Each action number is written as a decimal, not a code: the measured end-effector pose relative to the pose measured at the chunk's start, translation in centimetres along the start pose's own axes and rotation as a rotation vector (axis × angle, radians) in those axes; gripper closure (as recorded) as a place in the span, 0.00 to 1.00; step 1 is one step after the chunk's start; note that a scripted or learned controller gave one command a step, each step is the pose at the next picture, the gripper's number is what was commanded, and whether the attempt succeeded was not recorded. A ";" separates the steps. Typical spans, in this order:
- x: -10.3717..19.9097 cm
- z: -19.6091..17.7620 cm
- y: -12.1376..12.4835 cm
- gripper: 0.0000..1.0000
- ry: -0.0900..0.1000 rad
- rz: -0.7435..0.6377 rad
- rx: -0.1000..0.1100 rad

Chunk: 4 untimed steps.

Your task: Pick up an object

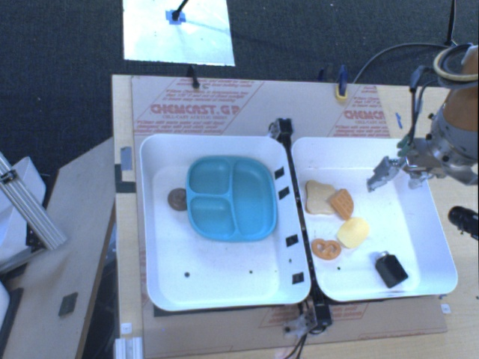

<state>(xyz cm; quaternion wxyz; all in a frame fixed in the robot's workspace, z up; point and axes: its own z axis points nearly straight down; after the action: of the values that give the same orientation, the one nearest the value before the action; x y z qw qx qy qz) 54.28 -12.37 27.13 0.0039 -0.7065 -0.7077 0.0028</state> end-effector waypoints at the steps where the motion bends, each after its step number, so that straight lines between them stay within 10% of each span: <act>1: 0.0 -0.6 0.2 0.00 -0.002 -0.002 -0.011; 4: -0.9 15.7 1.0 0.00 -0.001 0.000 -0.006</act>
<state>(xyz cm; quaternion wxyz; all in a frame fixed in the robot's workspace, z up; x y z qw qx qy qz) 55.15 -13.20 11.39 0.0016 -0.7067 -0.7075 0.0010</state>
